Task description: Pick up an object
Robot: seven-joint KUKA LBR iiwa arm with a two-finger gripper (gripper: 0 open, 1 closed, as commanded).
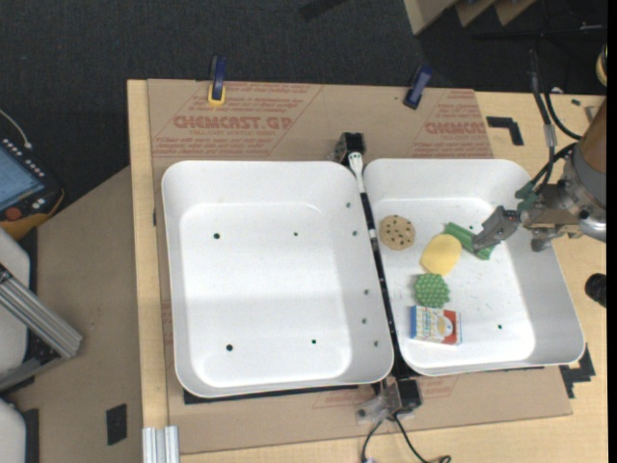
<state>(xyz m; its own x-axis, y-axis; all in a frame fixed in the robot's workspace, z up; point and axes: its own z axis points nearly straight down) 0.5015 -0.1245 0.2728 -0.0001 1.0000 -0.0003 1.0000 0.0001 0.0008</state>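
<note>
the jaws (489, 236) sit low in the right bin (540, 350), touching a green piece (465, 238); i cannot tell whether they are apart or together. just beside them lies the yellow lump (441, 254), the cookie (395, 231) farther off. best to centre over one item before closing.

Single fixed camera, mounted above the surface (318, 114) and looking down at a slant from its near side. The far edge of the surface lies toward the top of the view, with dark floor beyond it. The left bin (193, 258) and the right bin (540, 307) sit side by side across the middle of the view, both seen whole from a moderate distance. The arm (588, 177) enters from the right edge.
</note>
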